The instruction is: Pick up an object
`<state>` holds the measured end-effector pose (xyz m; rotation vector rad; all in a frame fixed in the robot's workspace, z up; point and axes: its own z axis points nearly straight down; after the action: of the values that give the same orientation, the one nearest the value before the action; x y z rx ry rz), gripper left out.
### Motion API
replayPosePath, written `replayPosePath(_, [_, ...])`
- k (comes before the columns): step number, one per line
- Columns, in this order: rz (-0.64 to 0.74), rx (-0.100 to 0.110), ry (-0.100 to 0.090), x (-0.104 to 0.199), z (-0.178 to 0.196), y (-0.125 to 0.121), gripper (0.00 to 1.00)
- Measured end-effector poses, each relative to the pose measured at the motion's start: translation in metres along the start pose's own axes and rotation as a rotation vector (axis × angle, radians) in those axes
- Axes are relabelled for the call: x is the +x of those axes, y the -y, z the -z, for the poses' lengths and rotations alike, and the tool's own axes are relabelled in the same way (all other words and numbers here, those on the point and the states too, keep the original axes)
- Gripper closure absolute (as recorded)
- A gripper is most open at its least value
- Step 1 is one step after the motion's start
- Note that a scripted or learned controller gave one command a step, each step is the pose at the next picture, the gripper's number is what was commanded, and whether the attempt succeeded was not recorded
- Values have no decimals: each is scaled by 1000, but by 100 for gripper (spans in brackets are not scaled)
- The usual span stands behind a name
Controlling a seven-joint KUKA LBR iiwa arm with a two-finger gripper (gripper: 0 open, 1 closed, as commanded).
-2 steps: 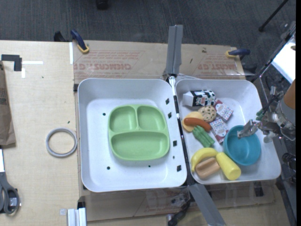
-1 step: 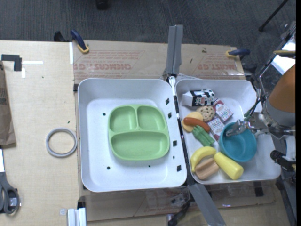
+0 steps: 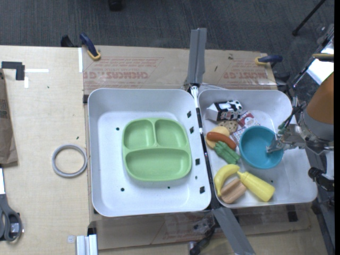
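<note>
White plastic forms both shallow bins, set side by side with a grey divider strip (image 3: 197, 57) running up between them. The left white bin (image 3: 101, 158) holds a pale green divided plastic plate (image 3: 156, 149) with three compartments, lying flat near its middle. The right white bin (image 3: 289, 187) is crowded: a round blue plastic bowl (image 3: 258, 146) sits right of centre, a black-and-white cow-patterned carton (image 3: 227, 110) lies at the far end, and a small brown cookie-like piece (image 3: 229, 126) and a red-and-white wrapper (image 3: 247, 120) rest between carton and bowl. Left of the bowl lie a red-orange toy sausage (image 3: 220, 138) and a green toy vegetable (image 3: 227, 153). At the near end a yellow toy banana (image 3: 224, 175), a toy hot dog in a bun (image 3: 232, 189) and a yellow squeeze bottle (image 3: 257, 186) lie close together, the bottle touching the hot dog.

The metal pincer (image 3: 276, 145) reaches in from the right and sits at the blue bowl's right rim; how far apart its tips stand cannot be told, nor whether they have hold of the rim.

The surface (image 3: 42, 116) is light wood, with brown printed cardboard (image 3: 138, 70) under the bins, clamped by a blue-and-yellow clamp (image 3: 90, 47). A grey tape ring (image 3: 69, 160) lies left of the bins, and scissors (image 3: 9, 222) near the left edge. Beyond is dark grey carpet (image 3: 159, 9).
</note>
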<state>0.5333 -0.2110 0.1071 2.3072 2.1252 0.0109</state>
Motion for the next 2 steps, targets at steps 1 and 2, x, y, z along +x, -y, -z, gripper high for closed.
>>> replayPosePath(1, [1, 2, -1, 1, -1, 0, 0])
replayPosePath(2, [25, 10, 1, 12, 32, 23, 0])
